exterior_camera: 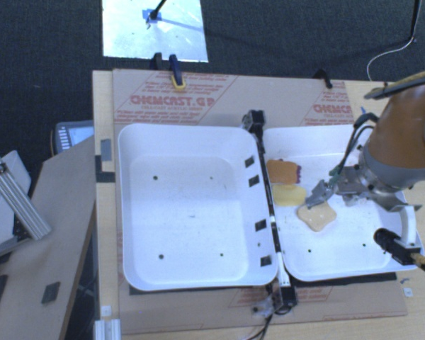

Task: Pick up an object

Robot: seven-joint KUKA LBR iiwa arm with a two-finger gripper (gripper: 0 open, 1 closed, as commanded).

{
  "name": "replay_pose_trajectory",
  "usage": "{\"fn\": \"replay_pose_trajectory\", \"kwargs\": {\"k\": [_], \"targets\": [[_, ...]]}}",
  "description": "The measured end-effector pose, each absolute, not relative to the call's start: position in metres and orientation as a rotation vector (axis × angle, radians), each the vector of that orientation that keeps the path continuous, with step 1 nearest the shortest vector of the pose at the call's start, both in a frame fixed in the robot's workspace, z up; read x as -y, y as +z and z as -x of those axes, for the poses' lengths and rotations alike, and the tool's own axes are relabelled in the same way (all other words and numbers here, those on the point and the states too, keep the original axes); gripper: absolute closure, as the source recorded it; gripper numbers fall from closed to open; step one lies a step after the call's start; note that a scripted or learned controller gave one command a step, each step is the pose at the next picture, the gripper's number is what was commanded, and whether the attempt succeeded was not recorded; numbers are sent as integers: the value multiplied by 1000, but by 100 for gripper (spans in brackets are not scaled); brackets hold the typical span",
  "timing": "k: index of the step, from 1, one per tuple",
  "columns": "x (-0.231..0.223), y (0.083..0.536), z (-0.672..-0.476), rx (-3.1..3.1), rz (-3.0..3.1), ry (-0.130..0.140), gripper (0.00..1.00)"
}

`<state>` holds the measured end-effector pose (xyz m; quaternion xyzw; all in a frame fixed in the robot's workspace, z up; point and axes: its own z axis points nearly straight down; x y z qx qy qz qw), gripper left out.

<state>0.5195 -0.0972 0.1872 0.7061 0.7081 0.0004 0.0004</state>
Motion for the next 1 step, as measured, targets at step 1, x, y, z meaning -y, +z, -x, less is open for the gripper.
{"fn": "replay_pose_trajectory", "kwargs": {"k": [1], "targets": [[74,185,-597,-2227,-2208,8,0]]}}
